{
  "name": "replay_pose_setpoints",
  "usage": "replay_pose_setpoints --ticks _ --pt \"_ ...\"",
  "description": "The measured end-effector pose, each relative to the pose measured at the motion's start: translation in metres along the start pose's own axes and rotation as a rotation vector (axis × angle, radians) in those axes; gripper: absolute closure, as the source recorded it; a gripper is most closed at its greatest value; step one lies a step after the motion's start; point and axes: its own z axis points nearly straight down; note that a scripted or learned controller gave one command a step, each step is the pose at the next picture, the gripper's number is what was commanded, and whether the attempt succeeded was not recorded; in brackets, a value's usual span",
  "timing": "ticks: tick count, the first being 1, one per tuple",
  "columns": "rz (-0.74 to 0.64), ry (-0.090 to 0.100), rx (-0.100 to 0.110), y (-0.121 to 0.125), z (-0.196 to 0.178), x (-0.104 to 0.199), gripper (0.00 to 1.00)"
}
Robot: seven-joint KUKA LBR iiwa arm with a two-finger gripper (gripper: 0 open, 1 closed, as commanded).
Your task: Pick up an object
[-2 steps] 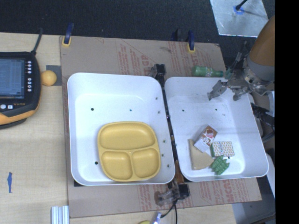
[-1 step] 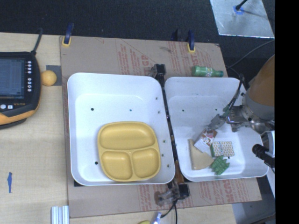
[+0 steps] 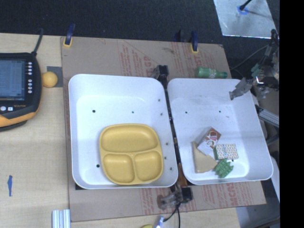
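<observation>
The right bin (image 3: 199,99) holds a small cluster near its front edge. In it lie a tan wedge (image 3: 203,161), a brown and white packet (image 3: 209,139), a patterned square card (image 3: 227,151) and a green toy (image 3: 223,168). My gripper (image 3: 239,89) hangs at the right bin's far right corner, well behind the cluster and apart from it. Nothing shows in the gripper. The arm (image 3: 266,77) reaches in from the right edge.
The left bin (image 3: 85,103) carries a yellow divided plate (image 3: 130,153). A green bottle (image 3: 211,72) lies on the cardboard behind the right bin. A yellow ball (image 3: 49,79) and a control pendant (image 3: 16,91) sit at the far left.
</observation>
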Motion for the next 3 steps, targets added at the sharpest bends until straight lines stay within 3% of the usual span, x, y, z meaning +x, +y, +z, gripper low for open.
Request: replay_pose_setpoints --ticks 1,2,3 --pt "-0.002 0.001 0.004 -0.025 0.073 0.063 0.0" --pt "-0.002 0.0 0.004 -0.066 0.166 0.057 0.0" --pt "-0.006 -0.002 0.002 -0.065 0.154 0.055 1.0"
